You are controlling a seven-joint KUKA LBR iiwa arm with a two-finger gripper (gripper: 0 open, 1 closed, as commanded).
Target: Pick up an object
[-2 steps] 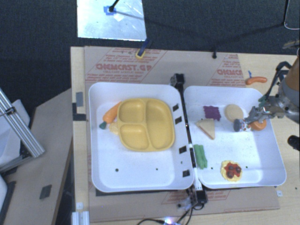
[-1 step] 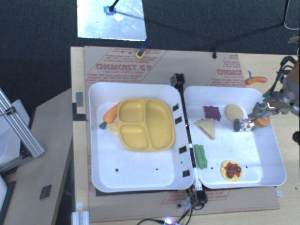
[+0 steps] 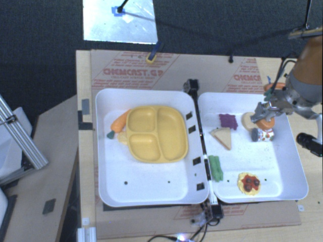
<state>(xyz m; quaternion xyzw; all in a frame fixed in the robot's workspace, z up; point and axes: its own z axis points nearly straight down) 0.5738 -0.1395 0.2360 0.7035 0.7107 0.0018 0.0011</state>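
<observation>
Below your gripper [image 3: 264, 119], in the right bin [image 3: 287, 185], a small orange, white and grey toy [image 3: 263, 133] sits right under the fingertips, touching or nearly so. Whether the fingers are spread or closed, you cannot tell from this angle; the metal parts blur together over the toy. Just to the gripper's left lies a round tan piece [image 3: 247, 120], partly covered by the tool. Further left of it you have a purple block [image 3: 228, 120], and below that a tan wedge like a sandwich slice [image 3: 222, 137]. Well below the gripper, toward the bin's near edge, a small pizza with red topping [image 3: 249, 183] lies flat, and left of that a green vegetable [image 3: 216, 167] rests against the divider between the bins. Far to the gripper's left, the other bin [image 3: 108, 185] holds a yellow sectioned plate [image 3: 155, 133], with a carrot [image 3: 119, 121] tucked against the plate's left rim.
</observation>
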